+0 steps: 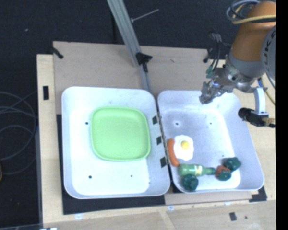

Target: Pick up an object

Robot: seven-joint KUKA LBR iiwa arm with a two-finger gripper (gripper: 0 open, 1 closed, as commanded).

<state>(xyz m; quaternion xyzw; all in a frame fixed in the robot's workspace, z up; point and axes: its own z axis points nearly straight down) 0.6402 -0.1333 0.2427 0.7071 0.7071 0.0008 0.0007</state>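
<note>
Nearest the camera, along the front edge of the right shallow white bin, lay a cluster of small toy foods: a dark green broccoli-like piece, a green bottle-shaped toy with a yellow band lying on its side, a red-and-green lumpy toy, and another dark green leafy piece just beside it. Slightly farther back, against the bin's left wall, rested a slim orange carrot toy, touching a white fried-egg toy with a yellow yolk. In the left shallow white bin sat a pale green, rounded-square plastic plate, roughly centred. Farther back, over the right bin's rear edge, hung the grey two-finger gripper, well apart from the toys, nothing seen between its fingers; open or closed could not be told. Behind it rose the orange-banded grey arm. Farthest back, leaned a slanted grey metal pole on the tan bench.
</note>
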